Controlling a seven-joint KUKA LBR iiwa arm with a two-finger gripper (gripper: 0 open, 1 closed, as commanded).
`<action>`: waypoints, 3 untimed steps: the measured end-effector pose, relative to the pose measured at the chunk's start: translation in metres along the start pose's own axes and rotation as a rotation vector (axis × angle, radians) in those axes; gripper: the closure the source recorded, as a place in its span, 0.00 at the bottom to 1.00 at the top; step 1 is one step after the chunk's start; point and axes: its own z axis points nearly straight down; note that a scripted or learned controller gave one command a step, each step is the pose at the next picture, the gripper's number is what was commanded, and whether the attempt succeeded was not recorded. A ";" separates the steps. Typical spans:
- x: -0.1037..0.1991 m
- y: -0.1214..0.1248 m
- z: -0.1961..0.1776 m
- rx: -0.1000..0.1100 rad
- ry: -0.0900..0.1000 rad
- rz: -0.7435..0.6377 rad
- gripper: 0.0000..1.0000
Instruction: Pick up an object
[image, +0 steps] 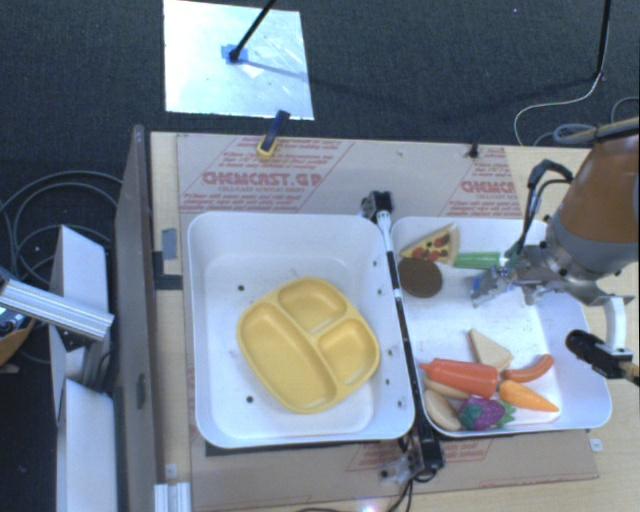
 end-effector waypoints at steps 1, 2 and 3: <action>-0.027 0.110 0.097 -0.002 -0.002 0.001 0.00; -0.042 0.094 0.104 0.000 -0.001 0.003 0.00; -0.042 0.096 0.092 -0.006 -0.002 0.000 1.00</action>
